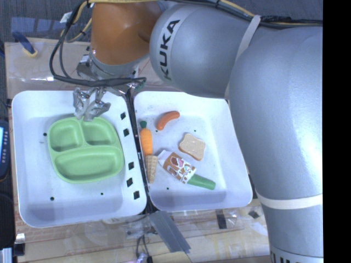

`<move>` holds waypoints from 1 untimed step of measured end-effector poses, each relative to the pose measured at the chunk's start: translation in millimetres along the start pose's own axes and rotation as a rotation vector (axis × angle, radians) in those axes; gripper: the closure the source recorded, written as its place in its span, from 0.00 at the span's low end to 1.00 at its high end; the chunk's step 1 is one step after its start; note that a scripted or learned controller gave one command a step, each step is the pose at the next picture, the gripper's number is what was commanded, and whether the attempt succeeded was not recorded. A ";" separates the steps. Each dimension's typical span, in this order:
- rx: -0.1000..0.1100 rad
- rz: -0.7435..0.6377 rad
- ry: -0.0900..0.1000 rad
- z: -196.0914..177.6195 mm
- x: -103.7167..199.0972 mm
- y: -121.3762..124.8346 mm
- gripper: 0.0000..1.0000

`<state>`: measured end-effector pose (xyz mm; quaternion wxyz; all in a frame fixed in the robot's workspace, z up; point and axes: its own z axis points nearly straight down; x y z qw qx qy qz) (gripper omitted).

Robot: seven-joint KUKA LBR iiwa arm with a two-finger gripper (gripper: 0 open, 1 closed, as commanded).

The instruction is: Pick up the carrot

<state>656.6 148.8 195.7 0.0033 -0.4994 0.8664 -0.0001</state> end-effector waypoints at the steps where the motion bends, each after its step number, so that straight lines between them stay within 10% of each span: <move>1: 0.000 0.327 0.002 -20.8 -40.4 23.1 1.00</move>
